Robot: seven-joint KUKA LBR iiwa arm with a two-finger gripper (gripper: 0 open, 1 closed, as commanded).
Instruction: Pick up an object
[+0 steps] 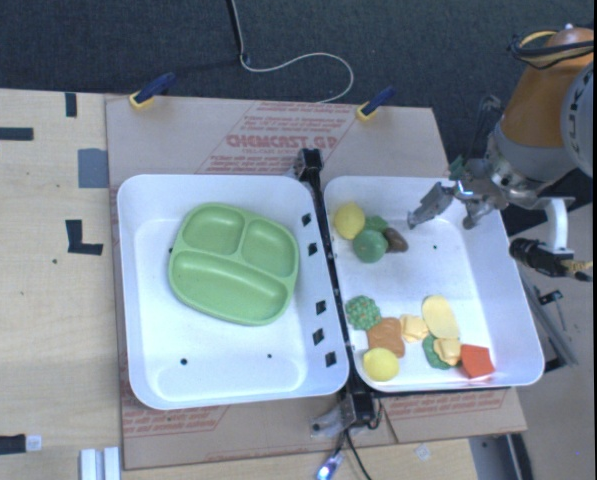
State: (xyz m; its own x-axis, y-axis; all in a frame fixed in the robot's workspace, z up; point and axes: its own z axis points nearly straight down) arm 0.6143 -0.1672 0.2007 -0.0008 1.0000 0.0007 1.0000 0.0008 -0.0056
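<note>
The gripper [448,204] hovers over the right bin [478,268], jaws spread, holding nothing. A green divided plate [235,262] lies in the left bin [148,268].

A pale wooden bench [38,268] fills the left and lower part of the frame, with dark marks on its surface at the left. On it lies a brown cardboard sheet [268,138] printed in red, clipped at its upper edge. Two white bins sit side by side on the sheet: the left bin [138,298] and the right bin [498,278].
</note>
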